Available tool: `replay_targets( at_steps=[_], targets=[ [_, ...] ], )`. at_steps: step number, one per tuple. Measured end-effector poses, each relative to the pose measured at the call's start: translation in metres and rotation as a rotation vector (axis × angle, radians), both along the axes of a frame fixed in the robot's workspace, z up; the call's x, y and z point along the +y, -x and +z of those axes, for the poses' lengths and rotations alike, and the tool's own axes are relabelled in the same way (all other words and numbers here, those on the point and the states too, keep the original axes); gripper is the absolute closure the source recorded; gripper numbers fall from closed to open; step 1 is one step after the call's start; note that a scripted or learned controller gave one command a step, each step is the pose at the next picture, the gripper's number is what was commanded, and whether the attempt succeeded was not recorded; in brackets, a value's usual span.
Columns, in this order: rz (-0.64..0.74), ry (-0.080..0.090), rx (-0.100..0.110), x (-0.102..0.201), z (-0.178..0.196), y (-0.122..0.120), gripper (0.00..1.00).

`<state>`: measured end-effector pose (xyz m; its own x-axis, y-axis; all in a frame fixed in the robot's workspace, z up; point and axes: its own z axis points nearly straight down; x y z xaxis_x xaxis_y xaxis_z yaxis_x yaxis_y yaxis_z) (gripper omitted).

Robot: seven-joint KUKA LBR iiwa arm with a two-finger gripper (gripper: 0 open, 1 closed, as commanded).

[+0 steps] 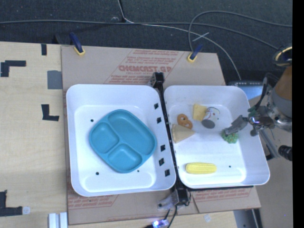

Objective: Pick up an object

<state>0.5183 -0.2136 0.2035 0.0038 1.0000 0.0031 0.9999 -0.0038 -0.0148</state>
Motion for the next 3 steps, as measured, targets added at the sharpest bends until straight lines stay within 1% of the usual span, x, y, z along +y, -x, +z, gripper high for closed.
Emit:
replay_targets(
  at_steps=[1, 2, 3],
  targets=[
    [0.005, 0.003, -0.013, 0.001, 0.008, -0.003, 0.0],
    [0.004, 0.003, -0.01, -0.009, -0.048, -0.003, 0.0],
    [0.006, 0.002, -0.009, 0.002, -0.107, -0.002, 0.0]
  ],
)
